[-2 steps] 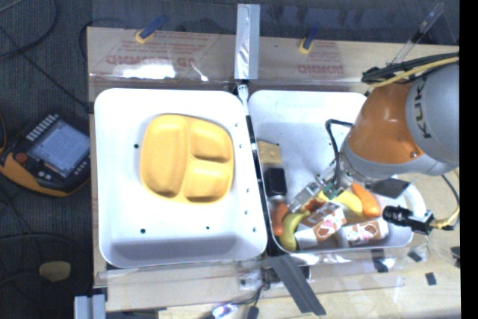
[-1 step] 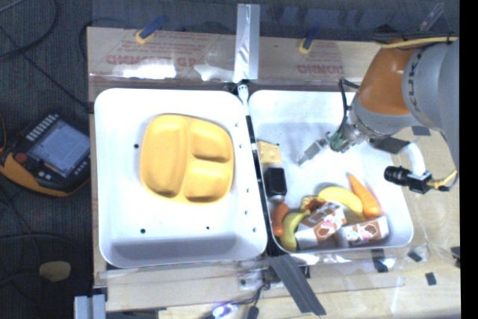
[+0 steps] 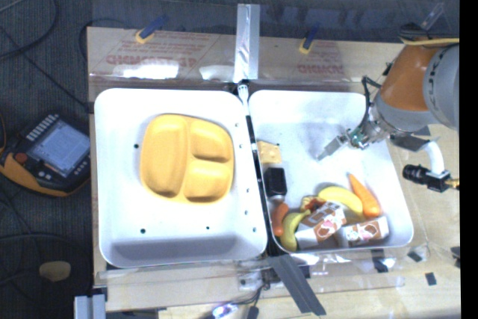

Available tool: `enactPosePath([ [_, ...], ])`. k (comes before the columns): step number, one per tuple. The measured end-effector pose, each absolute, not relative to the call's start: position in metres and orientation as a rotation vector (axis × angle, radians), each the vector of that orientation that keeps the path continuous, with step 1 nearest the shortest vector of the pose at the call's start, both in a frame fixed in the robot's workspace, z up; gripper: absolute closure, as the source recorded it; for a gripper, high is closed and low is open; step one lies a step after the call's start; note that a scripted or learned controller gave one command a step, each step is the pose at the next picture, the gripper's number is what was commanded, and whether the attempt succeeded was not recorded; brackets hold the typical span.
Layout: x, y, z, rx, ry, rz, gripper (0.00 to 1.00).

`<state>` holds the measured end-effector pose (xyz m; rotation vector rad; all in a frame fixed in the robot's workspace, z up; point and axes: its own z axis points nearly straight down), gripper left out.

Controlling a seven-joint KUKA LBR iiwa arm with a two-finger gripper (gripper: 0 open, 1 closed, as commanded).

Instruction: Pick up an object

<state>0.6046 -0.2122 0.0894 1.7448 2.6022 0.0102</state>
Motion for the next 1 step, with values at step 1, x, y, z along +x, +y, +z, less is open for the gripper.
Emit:
enactPosePath([
  [1, 0.5257, -0.2150, 0.0909, 1.593, 2.693, 0.005, 0.00],
])
